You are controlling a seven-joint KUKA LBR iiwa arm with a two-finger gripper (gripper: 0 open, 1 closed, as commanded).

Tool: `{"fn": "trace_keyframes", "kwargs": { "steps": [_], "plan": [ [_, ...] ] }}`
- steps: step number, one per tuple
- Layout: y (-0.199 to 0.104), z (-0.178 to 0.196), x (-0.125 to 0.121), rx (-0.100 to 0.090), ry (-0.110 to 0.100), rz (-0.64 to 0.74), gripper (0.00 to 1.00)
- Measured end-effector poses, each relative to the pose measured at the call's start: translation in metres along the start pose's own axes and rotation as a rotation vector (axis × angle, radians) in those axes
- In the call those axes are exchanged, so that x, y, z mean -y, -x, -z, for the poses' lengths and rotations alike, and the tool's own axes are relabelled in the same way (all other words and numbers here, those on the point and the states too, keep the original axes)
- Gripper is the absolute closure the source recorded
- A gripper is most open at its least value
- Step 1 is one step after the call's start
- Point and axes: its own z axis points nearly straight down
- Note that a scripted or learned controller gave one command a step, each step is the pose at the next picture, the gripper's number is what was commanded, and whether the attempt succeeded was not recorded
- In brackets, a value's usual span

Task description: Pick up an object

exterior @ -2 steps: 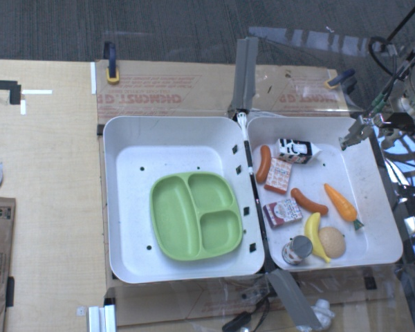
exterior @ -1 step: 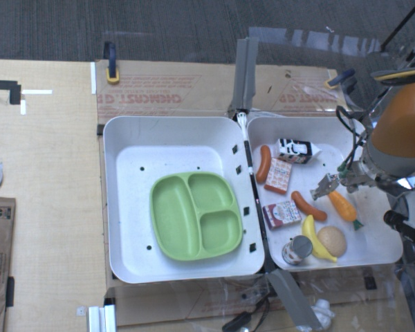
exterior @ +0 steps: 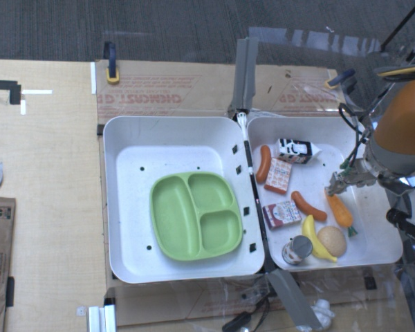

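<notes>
While the pincer (exterior: 340, 184) hangs low in the right bin (exterior: 373, 258), just above the top end of the carrot (exterior: 341, 211), I cannot tell how it is set. The carrot lies close to the sausage (exterior: 309, 205), with the banana (exterior: 314, 238) and the round bun (exterior: 332, 241) just below it. The risk, as I judge it, is crowding: a descent slightly off could nudge the sausage or pinch the carrot's tapered tip, which would likely slip out. The left bin (exterior: 117, 185) holds a green divided tray (exterior: 196, 215). On the cardboard (exterior: 166, 88) behind the bins, red print reads upside down, seemingly "CHEMCAST GP"; the small cartons' labels are too small to read
</notes>
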Motion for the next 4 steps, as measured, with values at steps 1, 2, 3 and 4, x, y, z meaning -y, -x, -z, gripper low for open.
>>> {"fn": "trace_keyframes", "kwargs": {
  "steps": [1, 2, 3, 4],
  "plan": [
    [0.000, 0.000, 0.000, 0.000, 0.000, 0.001, 0.00],
    [0.004, -0.018, 0.025, 0.000, 0.000, -0.025, 0.00],
    [0.005, -0.010, 0.025, 0.000, 0.000, -0.028, 1.00],
    [-0.032, 0.089, -0.004, 0.002, 0.000, -0.538, 1.00]
  ]
}}
